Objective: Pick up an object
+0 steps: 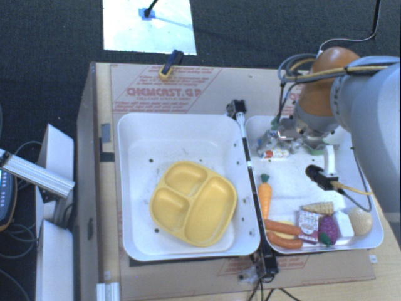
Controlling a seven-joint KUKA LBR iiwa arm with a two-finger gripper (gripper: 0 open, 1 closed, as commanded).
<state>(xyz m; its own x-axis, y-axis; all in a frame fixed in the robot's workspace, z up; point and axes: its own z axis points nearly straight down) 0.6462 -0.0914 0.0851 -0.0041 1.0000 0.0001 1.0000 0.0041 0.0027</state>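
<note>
Orange hot dogs [283,234], a purple toy [328,229] and a carrot [265,195] lie along the right bin's [374,234] near edge; farther back my gripper [279,144] hangs low over its far end, grip state unclear.

The counter [100,231] fills the middle of the frame, topped by a brown cardboard sheet [188,86] with red lettering. Two shallow white bins rest on it side by side: the left bin [135,168] at centre, the right bin [369,234] toward the lower right. A small yellow-and-blue tool [169,64] lies at the cardboard's upper edge.
</note>
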